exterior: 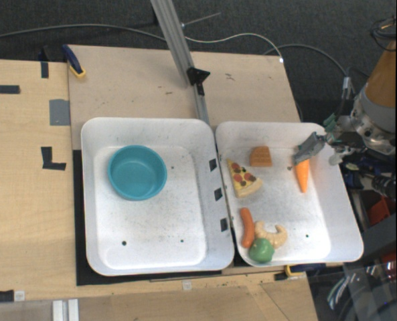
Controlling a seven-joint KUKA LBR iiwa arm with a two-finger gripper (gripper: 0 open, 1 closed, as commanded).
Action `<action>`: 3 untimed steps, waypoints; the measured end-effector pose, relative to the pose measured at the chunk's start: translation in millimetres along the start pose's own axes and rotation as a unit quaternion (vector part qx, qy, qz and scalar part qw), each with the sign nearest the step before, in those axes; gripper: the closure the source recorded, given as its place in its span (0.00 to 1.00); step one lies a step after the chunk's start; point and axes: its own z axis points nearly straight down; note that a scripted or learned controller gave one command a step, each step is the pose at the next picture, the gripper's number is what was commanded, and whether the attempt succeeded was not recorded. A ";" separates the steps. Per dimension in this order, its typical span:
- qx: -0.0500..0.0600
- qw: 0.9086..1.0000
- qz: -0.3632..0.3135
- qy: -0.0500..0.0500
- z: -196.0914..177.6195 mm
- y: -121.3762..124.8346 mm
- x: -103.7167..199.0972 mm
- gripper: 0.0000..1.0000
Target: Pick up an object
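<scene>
My gripper hangs over the upper right part of the right bin, reaching in from the arm at the right edge. Directly below its tip lies an orange carrot, lengthwise toward the front; whether they touch I cannot tell. A brown block sits to the gripper's left. A pizza slice lies beside the bin's left wall. Toward the front are a red sausage, a cream-coloured piece and a green ball, close together.
The left bin holds a teal bowl at its upper left. A grey metal pole slants down to the rim between the two bins. Cables and gear crowd the floor right of the bench.
</scene>
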 end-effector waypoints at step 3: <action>0.003 1.000 0.000 0.000 107.3 2.1 4.2 0.00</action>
